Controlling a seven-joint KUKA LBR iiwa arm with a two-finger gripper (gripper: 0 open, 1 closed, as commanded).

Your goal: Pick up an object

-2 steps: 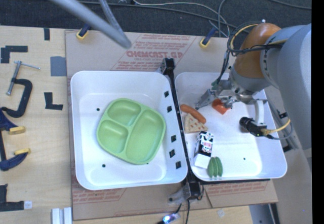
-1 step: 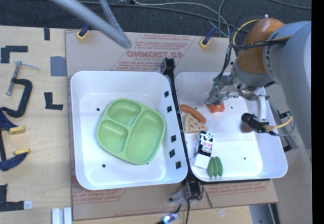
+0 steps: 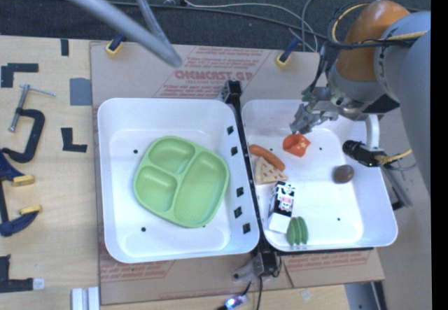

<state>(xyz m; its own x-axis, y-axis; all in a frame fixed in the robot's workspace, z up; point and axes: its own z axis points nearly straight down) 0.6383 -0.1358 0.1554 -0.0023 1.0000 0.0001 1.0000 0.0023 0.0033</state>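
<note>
1. The gripper (image 3: 306, 122) is hanging over the far part of the right bin (image 3: 371, 214), with the arm reaching in from the right. Whether it is released or clenched cannot be told from this angle.
2. A red piece (image 3: 296, 144) is lying on the bin floor just on the near-left side of the gripper tip. Nothing is showing as gripped, and I cannot tell whether the two are touching.
3. An orange sausage-shaped thing (image 3: 267, 155) is lying just left of the red piece, close to the wall between the bins.
4. A tan wedge (image 3: 268, 173) is sitting right against the near side of the orange thing, crowding that corner.
5. A black-and-white carton (image 3: 283, 200) is lying nearer still, with a green pod (image 3: 297, 230) beside it by the near wall.
6. A brown rounded lump (image 3: 342, 173) is resting alone to the right, well apart from the red piece.
7. The left bin (image 3: 115, 127) is holding a green divided plate (image 3: 182, 181), lying flat and slightly turned.
8. Black clamps (image 3: 21, 135) are lying on the bench far to the left, outside both bins.
</note>
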